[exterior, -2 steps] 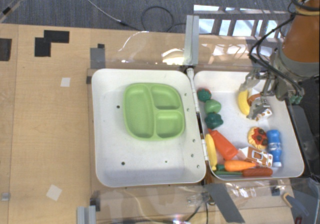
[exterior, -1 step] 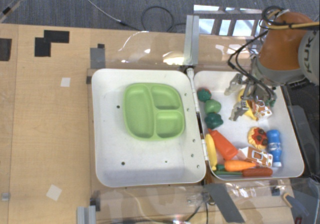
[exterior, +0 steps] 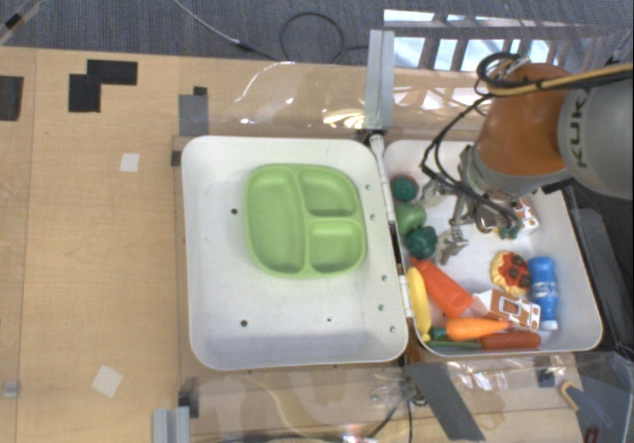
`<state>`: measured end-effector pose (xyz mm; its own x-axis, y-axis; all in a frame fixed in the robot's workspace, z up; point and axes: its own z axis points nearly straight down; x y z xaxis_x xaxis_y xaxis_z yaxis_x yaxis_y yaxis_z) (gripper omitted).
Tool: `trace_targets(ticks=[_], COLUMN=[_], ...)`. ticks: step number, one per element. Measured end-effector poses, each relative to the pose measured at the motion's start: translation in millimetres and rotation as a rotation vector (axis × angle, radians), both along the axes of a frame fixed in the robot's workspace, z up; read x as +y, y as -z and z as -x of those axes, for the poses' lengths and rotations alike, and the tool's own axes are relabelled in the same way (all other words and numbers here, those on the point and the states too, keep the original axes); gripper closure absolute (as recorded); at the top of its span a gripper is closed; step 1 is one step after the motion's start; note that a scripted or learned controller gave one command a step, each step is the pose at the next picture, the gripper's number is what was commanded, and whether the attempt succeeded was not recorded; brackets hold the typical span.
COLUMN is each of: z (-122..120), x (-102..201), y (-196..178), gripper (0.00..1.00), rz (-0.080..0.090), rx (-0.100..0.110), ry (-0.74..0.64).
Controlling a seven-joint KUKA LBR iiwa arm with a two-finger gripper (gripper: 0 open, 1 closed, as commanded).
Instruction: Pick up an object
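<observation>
Pincer [exterior: 464, 238], fingers parted and grasping nothing, hovers in the right bin [exterior: 584, 317]; to pick cleanly it should drop straight onto the orange toy pepper [exterior: 448, 289] just below it, clear of the banana [exterior: 420, 300].

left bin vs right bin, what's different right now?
The left bin holds a single green divided plate, lying flat near its middle; the right bin holds a jumble of small toy foods, among them a banana, a carrot and a blue bottle. The arm's gripper hangs over the right bin, not over the left bin. Both are shallow, white, and sit side by side.
</observation>
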<state>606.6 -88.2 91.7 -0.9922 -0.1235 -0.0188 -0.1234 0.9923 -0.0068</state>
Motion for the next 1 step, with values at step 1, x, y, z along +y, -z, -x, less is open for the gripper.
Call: trace_targets(ticks=[1], z=[6.7], x=[1.8], y=[0.8], gripper=[0.00], rz=[-0.002], rx=[0.002], ry=[0.116])
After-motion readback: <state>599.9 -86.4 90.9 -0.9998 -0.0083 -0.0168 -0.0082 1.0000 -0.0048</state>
